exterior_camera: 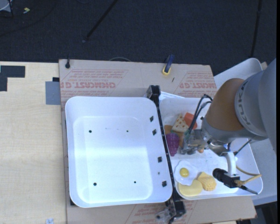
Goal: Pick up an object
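The gripper (192, 145) hangs low beside the purple toy (172, 143) in the right bin (252, 160), likely lining up a grab, though its grip state is unclear.

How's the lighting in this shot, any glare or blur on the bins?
Camera view: the left bin has a bright glare patch on its floor, shading darker toward its far wall; the floor beyond the bench is very dark; the right bin is evenly lit; the gripper area looks soft and cluttered.
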Motion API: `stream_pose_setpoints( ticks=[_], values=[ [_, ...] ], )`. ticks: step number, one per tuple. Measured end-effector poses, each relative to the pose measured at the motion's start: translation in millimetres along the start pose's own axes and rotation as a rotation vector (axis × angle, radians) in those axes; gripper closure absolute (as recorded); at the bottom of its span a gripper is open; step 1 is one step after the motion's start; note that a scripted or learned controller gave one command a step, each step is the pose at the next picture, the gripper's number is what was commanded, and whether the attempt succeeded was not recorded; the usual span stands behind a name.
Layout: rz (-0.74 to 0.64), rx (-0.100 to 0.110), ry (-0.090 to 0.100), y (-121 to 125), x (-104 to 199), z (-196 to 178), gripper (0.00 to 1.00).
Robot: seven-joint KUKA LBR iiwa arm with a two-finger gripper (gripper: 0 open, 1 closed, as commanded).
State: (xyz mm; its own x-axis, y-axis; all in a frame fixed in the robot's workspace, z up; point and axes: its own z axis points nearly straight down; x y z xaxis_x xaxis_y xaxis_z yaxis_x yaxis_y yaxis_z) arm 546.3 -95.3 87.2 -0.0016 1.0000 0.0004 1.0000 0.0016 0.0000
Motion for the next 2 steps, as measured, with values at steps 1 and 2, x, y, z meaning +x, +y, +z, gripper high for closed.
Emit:
stream_pose_setpoints(
  ticks=[1, 2],
  values=[
    [0.001, -0.003, -0.001, 66.3, 2.3, -0.9, 1.0],
    [0.0, -0.005, 0.001, 34.0, 32.8, -106.9, 1.0]
  ],
)
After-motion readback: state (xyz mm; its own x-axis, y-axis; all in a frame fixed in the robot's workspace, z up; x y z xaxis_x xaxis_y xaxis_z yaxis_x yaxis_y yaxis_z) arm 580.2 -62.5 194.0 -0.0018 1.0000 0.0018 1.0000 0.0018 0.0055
